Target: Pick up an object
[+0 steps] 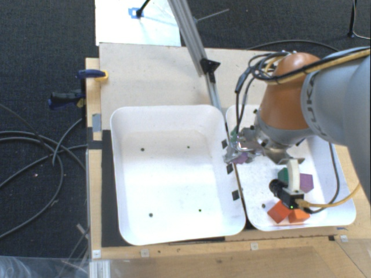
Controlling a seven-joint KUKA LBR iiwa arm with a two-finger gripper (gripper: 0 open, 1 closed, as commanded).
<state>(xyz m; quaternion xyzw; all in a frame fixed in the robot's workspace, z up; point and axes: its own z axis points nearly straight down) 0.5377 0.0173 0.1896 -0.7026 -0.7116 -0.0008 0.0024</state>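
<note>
Objects for the pick sit in the right bin: a purple block near its right side, a green piece just left of the purple block, and two orange blocks touching each other toward the bin's front edge. End effector is over the left wall of the right bin, near the seam with the left bin, low and pointing toward the view's left. A small purple item shows right at its tip; cannot tell from this slant whether it is pinched between the tips or merely lies under them, and cannot tell whether the tips are spread or pressed together. Purple block, green piece and orange blocks all lie to the right of and nearer the front than the end effector, apart from it. A black and white fitting with a yellow cable hangs over the blocks. Both bins rest on the worktop; a blue clamp grips its left edge.
</note>
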